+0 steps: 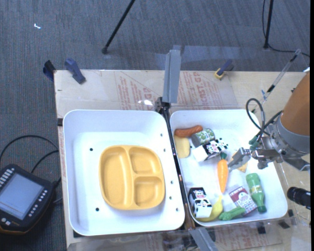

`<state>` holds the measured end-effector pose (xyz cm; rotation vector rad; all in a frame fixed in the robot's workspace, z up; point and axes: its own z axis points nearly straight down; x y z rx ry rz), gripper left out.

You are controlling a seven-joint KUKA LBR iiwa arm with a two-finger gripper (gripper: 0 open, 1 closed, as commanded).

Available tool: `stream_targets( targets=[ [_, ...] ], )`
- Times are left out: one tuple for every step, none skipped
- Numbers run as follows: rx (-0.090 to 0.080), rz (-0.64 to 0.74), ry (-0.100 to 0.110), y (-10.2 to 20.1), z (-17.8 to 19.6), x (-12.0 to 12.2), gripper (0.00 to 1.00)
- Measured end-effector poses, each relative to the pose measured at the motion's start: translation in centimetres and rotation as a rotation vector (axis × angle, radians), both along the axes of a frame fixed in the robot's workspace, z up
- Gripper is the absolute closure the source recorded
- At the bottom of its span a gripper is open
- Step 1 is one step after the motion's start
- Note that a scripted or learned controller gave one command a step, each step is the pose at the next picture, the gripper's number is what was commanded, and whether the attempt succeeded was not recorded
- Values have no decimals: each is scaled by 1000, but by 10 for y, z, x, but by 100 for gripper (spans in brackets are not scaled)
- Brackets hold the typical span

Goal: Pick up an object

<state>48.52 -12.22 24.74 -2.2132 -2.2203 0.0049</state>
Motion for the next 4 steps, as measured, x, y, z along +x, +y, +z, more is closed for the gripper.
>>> stream_targets(
  targets=[
    [-1,-304,2,-28,-135,16,0],
    [2,-306,0,-33,-162,35,0],
    [-2,-380,-3,-39,-110,11,0],
    [-2,-362,0,-11,-163,37,0]
  ],
)
